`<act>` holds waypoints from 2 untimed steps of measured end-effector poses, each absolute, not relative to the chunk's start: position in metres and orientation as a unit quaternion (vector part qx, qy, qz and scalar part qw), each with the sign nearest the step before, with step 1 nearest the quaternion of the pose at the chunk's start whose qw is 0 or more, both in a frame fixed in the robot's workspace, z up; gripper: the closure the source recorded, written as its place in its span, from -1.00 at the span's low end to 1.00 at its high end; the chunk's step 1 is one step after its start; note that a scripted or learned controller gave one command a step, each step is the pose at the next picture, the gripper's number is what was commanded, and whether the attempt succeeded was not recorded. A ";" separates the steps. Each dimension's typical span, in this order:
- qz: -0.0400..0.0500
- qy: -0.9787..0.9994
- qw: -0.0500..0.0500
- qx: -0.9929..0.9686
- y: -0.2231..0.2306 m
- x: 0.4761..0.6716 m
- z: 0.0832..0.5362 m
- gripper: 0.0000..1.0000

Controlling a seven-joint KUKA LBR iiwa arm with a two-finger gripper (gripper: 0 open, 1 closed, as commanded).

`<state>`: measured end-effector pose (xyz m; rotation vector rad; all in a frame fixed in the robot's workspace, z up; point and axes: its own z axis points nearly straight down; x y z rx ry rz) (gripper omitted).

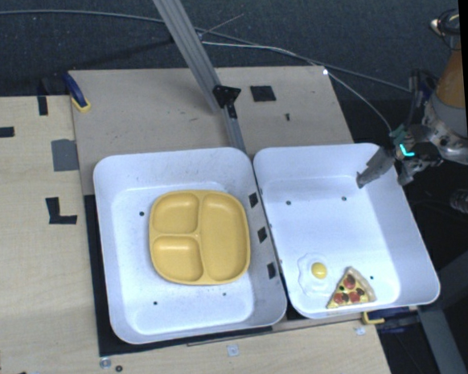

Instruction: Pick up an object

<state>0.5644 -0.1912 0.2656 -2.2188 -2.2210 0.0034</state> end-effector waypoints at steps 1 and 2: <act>0.001 -0.708 0.000 -0.707 -0.191 0.565 0.266 -1.00; 0.002 -0.707 0.002 -0.707 -0.198 0.564 0.205 -1.00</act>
